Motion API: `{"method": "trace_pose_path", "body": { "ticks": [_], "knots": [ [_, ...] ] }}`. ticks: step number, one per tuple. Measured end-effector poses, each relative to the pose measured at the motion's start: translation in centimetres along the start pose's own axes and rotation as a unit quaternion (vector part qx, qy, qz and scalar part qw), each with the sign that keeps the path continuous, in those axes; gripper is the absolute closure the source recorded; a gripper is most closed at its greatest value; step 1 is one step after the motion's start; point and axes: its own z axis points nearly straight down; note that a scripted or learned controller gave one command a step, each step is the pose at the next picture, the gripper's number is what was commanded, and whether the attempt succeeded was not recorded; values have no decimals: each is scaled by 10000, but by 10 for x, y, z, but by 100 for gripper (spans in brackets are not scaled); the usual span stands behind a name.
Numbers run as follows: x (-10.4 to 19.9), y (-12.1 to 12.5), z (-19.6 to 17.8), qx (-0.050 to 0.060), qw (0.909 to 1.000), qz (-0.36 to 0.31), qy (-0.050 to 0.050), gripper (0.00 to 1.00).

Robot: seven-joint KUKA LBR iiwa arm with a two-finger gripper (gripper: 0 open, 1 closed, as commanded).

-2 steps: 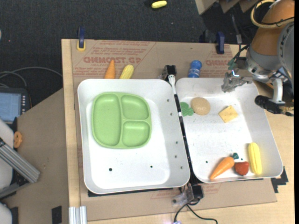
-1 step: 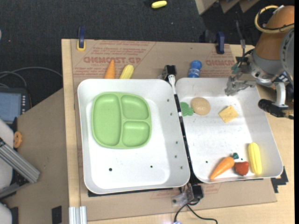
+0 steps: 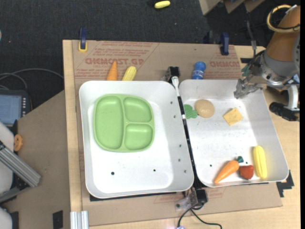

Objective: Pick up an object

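Observation:
The right bin [image 3: 209, 142] holds a tan round bread roll [image 3: 205, 108], a green leafy piece [image 3: 189, 111] beside it, a yellow cheese wedge [image 3: 232, 116], an orange carrot [image 3: 227, 171], a red piece [image 3: 246, 171] and a yellow corn cob [image 3: 259, 161]. My gripper [image 3: 242, 88] hangs over the bin's far right corner, above and right of the cheese wedge. Nothing shows between its fingers.
The left bin [image 3: 95, 175] carries a green divided plate [image 3: 124, 122]. Behind the bins on the board lie a carrot [image 3: 112, 71], a yellow piece [image 3: 129, 73], a black tool [image 3: 172, 73] and a blue bottle [image 3: 198, 70]. A yellow object [image 3: 162, 4] lies on the dark floor.

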Motion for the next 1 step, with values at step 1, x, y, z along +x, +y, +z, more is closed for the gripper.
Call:
{"method": "trace_pose_path", "body": {
  "ticks": [1],
  "knots": [
    [-20, -4, 14, 11, 10000, 4, 2, 100]
  ]
}}
